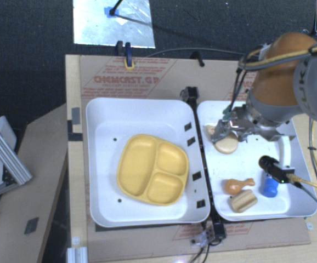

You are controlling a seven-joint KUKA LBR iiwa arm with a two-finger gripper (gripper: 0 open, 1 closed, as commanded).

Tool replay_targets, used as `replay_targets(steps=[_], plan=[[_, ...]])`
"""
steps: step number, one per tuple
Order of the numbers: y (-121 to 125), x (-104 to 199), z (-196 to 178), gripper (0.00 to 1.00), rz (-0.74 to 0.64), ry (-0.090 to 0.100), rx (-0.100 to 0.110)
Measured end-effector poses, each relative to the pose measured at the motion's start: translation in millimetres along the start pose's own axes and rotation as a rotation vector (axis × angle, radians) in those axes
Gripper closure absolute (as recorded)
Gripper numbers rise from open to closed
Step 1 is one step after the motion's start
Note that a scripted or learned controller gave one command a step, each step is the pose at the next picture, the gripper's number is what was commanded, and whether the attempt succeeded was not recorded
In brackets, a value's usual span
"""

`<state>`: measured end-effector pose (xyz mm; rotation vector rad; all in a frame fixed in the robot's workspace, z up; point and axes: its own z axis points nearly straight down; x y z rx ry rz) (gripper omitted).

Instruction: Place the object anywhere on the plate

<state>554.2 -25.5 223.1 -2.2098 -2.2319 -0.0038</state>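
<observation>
I see the gripper (228, 129) low in the right bin (298, 204), right over a pale tan, rounded object (227, 145); I cannot tell its state. At five o'clock from it lie an orange drumstick (238, 186), a tan roll (243, 201) and a blue piece (270, 187). At nine o'clock, the yellow plate (153, 169) sits in the left bin (101, 147).

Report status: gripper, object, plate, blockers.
Gripper low in right bin, over the beige round piece; grip unconfirmed. Yellow plate in left bin, bare. Chicken leg, blue piece nearby, not blocking.
</observation>
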Motion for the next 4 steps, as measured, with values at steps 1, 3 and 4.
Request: replay_targets(steps=[1,3,4], plan=[[7,52,10,1.00,0.000,-0.001,0.000],[11,154,-7,1.00,0.000,0.001,0.000],[11,150,-7,0.00,0.005,-0.001,0.000]])
